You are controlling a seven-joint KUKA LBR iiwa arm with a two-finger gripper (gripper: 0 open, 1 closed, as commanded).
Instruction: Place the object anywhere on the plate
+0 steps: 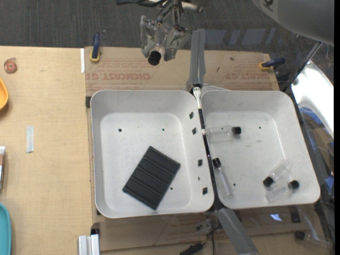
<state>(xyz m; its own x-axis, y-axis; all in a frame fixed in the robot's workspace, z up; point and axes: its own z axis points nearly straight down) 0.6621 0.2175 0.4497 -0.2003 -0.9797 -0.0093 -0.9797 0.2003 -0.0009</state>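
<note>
Surface: wooden bench [42, 142] with a cardboard sheet [133, 73] under two shallow white bins set side by side; dark carpet lies beyond the far edge.
Left bin [98, 158]: contains one dark ribbed rectangular plate [152, 177], lying flat and turned diagonally near the bin's middle. This is judged to be the target surface.
Right bin [297, 142]: contains several clear plastic vials with black caps. One [226, 133] lies near the far left wall, one [222, 177] along the left wall, and two [279, 180] lie close together at the near right corner.
Task object: judged to be one of the vials; all rest in the right bin, well apart from the plate.
Gripper [159, 33]: hangs above the cardboard beyond the far edge of the left bin, clear of both bins. Nothing is visible between its tips; how wide it stands cannot be told from this angle.
Arm body [297, 4]: grey casing at the far right.
Task status: judged not yet started; no vial is lifted.
</note>
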